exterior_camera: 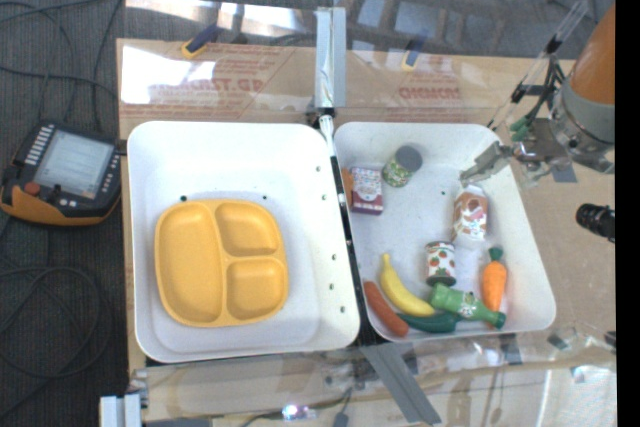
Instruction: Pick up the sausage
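Observation:
The sausage [385, 309] is a short red-brown link lying slantwise in the front left corner of the right bin [440, 143], against the bin wall and just left of a yellow banana [403, 291]. My gripper [483, 165] hangs over the right bin's far right part, well behind the sausage and just above a red-labelled bottle [470, 217]. Nothing is visibly held in it.
The right bin also holds a red carton [367, 190], a grey-green can [402, 165], a small strawberry can [439, 262], a carrot [494, 280], a green bottle [466, 303] and a dark green vegetable [430, 322]. A yellow divided plate [222, 261] lies in the left bin [160, 145].

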{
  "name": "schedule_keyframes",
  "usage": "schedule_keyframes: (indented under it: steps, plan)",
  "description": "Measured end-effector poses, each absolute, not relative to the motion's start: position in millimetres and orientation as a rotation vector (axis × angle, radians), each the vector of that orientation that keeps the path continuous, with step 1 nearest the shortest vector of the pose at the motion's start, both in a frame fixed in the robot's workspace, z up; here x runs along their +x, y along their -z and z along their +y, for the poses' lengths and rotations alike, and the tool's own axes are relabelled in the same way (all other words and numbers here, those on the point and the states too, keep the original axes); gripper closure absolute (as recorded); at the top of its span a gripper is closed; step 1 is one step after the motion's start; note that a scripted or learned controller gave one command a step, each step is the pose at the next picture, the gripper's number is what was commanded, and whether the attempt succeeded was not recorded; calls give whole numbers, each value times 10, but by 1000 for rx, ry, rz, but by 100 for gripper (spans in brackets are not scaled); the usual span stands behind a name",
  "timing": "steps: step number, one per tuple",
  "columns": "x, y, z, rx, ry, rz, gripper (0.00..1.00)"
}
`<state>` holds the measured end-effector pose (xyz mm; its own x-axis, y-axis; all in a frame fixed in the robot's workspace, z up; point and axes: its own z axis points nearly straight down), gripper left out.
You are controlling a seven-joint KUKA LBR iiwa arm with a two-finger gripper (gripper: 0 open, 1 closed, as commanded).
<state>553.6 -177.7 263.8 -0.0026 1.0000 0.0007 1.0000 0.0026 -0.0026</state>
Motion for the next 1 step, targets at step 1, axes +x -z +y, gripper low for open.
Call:
schedule_keyframes:
  steps: [1]
  plan:
    - [5543,-2720,-1764,-2213,-2,-2224,100]
